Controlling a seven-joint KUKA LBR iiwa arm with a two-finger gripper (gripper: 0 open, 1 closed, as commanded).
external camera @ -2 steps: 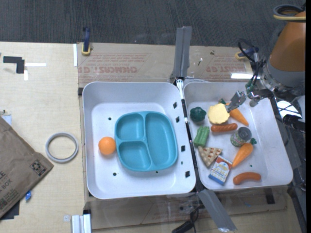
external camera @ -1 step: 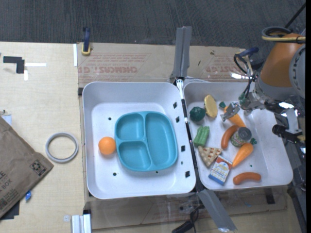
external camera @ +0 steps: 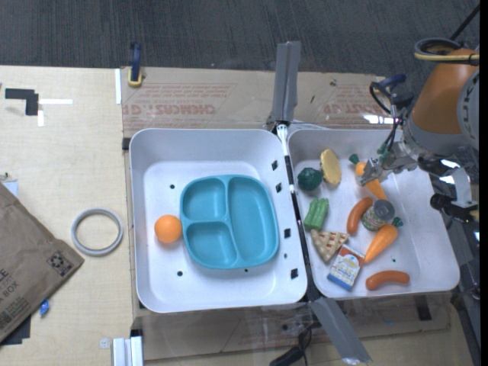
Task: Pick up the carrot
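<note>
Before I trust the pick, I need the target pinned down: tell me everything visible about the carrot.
The carrot is an orange, glossy, plastic-looking toy, tapered, lying flat and slanted in the right bin. Its thick end points up-right beside the small can; its tip points down-left toward the carton. The pincer is above it in the view, apart.

The cardboard sheet [external camera: 221,97] behind the bins carries red print, upside down. The brown box [external camera: 27,261] at left shows "BOX".

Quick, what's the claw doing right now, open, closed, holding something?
Claw: low over the right bin, near the carrot; open or closed cannot be told, and no object is seen in it.
</note>
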